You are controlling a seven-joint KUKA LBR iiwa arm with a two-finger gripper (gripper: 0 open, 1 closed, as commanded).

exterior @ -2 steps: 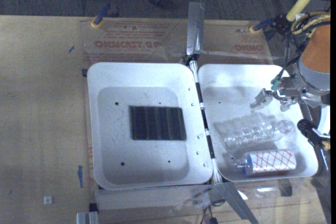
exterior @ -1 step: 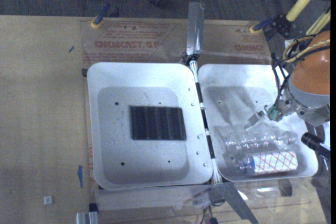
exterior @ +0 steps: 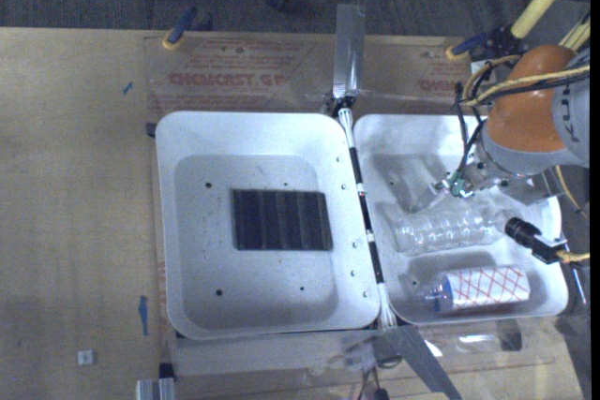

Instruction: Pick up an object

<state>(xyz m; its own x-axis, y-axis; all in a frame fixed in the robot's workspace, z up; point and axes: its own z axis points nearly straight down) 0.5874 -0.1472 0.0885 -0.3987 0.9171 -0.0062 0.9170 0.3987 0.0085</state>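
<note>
1. Over the right bin (exterior: 560, 300) hangs the pincer (exterior: 459, 186), at the end of the grey arm (exterior: 536, 122) with its orange band. I cannot tell if the pincer is wide or narrow, because it looks small and blurry from up here. I see nothing held in it.

2. Just below the pincer lies a clear plastic bottle (exterior: 448, 228). It lies on its side. Its long way runs across the bin, from the middle wall toward the arm's side. It looks thin, bumpy and see-through, so it is hard to see against the white floor.

3. This bottle is the closest thing to the pincer, so I think it is the one to grab. The pincer would need to go down a little and close across the short way of the bottle, not along the long way. The plastic looks smooth and may squash or slip.

4. Up and to the left of the pincer is some crinkly clear plastic (exterior: 405, 178). I cannot tell what it is.

5. Farther below the pincer, past the clear bottle, lies a small bottle (exterior: 483, 288) with a white label and a red criss-cross pattern. It also lies on its side.

6. Far to the left of the pincer is the left bin (exterior: 187, 145). It holds a dark flat ribbed square (exterior: 281, 220).

7. Both bins sit on the brown bench (exterior: 66, 201).
</note>
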